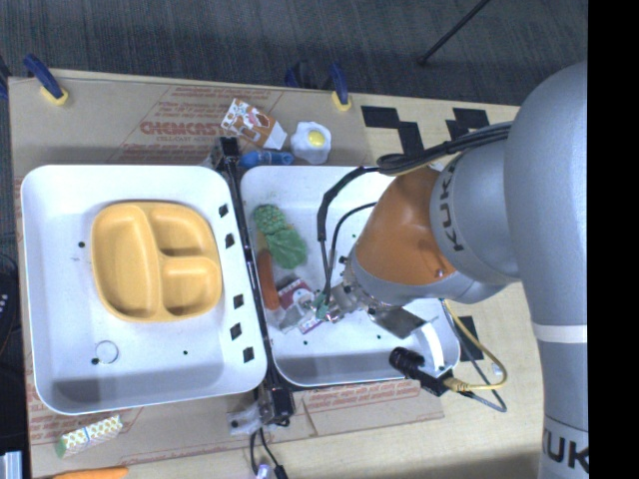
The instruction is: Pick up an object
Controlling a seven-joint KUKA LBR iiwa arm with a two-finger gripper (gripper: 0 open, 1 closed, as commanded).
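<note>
Objects for picking lie in the right bin (pixel 300 367): a green leafy item (pixel 280 236) near its upper left, a slim orange carrot-like piece (pixel 267 279) along its left wall just below that, and a small reddish packet (pixel 292 292) touching or just beside the carrot piece; the gripper (pixel 321 305) is down in this bin, right beside the packet, at the end of the grey arm (pixel 519 218) with its orange band (pixel 399 233); the arm's bulk hides most of the right half of the bin, so whatever lies under it cannot be made out; the fingertips are a small blurred cluster of metal and green, too tangled with the packet's edge to say whether they are parted or closed, or whether anything sits between them; the packet seems just left of the tips, though contact cannot be judged; the left bin (pixel 50 267) holds a yellow divided tray (pixel 155 259) near its middle; on the cardboard beyond the bins sit a small printed carton (pixel 245 121), a blue item (pixel 266 158) and a white and yellow piece (pixel 312 140), the blue one partly hidden by the bin rim.
</note>
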